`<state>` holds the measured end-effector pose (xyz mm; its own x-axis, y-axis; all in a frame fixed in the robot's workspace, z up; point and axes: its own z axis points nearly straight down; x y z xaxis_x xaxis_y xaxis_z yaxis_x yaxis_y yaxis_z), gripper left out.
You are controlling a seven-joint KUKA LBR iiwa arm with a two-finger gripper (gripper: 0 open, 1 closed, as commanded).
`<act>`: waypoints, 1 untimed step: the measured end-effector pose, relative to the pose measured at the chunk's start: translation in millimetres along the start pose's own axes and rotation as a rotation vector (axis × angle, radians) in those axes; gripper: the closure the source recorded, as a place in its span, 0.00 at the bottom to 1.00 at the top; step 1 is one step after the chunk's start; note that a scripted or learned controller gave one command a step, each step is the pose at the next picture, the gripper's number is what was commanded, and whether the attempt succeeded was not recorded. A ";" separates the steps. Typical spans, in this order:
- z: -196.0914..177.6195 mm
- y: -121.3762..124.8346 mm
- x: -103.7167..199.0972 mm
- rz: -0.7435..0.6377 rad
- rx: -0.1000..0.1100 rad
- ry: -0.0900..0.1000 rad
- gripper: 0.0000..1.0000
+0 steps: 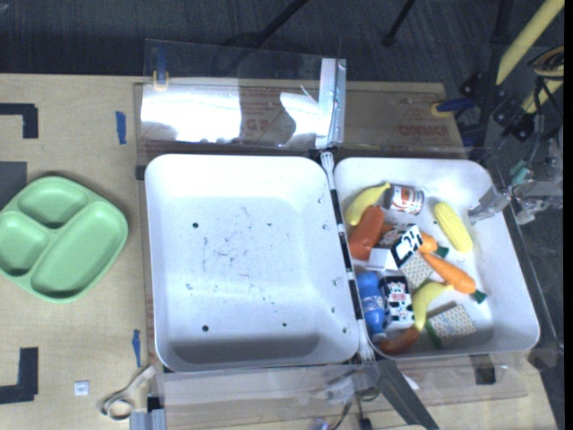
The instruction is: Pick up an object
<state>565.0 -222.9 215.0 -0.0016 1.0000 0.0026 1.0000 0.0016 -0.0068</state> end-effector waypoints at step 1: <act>-96.9 -47.6 -1.1 -0.049 -0.003 -0.002 0.00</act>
<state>518.1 -224.4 312.3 -0.0509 0.9987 0.0008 0.9987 0.0509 -0.0041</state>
